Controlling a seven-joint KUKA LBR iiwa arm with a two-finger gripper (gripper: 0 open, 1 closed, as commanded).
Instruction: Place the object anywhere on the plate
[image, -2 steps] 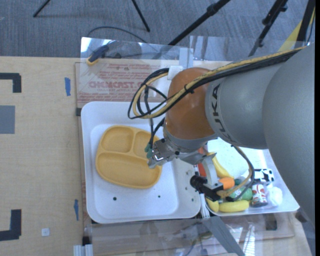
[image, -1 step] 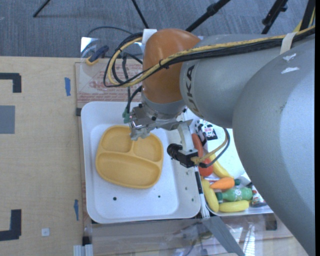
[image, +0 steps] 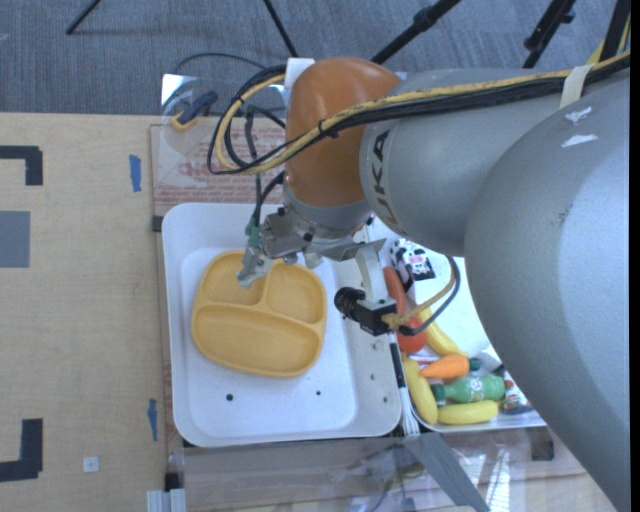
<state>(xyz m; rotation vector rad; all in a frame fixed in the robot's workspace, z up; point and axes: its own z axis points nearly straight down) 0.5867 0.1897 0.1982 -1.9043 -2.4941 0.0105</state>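
Here, yellow plate (image: 262, 322) in left bin (image: 190, 300) — toys (image: 447, 375) (right bin); jaws' (image: 250, 268) state unclear.

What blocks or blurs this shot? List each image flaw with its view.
Camera view: the grey arm looms close and large, hiding most of the right bin; its shadow falls on the left bin beside the yellow plate; the end effector is small and soft; lighting is even, without harsh glare.
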